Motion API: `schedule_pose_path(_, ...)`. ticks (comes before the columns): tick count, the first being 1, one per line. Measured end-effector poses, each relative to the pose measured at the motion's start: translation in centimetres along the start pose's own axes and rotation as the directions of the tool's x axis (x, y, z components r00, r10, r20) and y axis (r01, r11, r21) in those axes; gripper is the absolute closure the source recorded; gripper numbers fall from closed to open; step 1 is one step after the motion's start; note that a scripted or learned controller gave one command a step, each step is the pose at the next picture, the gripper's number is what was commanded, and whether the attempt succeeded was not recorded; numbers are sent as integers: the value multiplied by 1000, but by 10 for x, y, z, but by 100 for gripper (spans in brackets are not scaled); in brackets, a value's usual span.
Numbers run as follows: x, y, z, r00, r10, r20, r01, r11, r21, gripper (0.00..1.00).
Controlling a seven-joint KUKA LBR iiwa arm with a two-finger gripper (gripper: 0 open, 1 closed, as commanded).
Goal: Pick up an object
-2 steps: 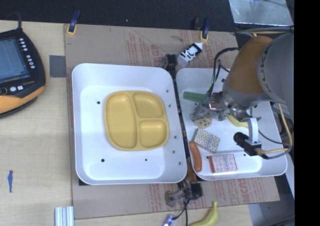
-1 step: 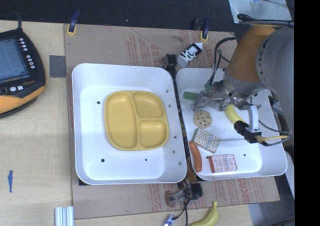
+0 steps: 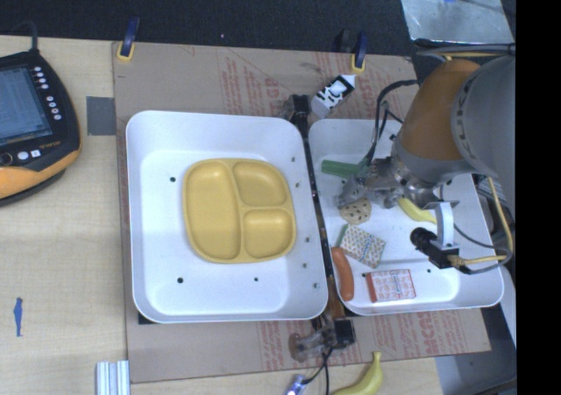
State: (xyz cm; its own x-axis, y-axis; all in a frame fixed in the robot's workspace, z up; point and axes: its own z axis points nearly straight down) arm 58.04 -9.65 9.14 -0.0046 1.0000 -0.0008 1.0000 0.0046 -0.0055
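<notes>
— Where do you stand for the pick?

— Your fingers (image 3: 362,185) hang low over the right bin (image 3: 469,297), near its middle. Whether they are spread or pressed together, I cannot tell; the wrist's grey bulk and cables crowd them, and nothing can be seen pinched between them.

— What lies nearest to them?

— A round speckled cookie (image 3: 355,209), just beside the fingers on the side away from the arm, a touch toward the tabletop's front edge. It has no long axis, so you need no wrist turn for it. A green piece (image 3: 336,168) sits just behind the fingers, toward the back wall.

— And if you'd rather take something longer?

— The sausage (image 3: 342,272) lies farther off in front of the fingers, hard against the wall shared with the left bin (image 3: 153,209). Its long axis runs front to back, so I judge the closing line would have to cross it sideways, and that wall leaves little room. The patterned pad (image 3: 363,245) lies between it and the cookie.

— So your call?

— The cookie, probably: a short shift away from the arm, then down.
</notes>
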Motion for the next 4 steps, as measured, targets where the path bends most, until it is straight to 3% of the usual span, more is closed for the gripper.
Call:
schedule_pose_path(1,-1,2,-13,1000,-2,0,2,1000,-3,100)
schedule_pose_path(2,-1,2,-13,1000,-3,1,3,1000,-3,0)
schedule_pose_path(3,0,18,0,1000,-1,1,1,1000,-3,0)
schedule_pose_path(4,-10,72,-1,1000,0,-1,0,1000,-2,0)
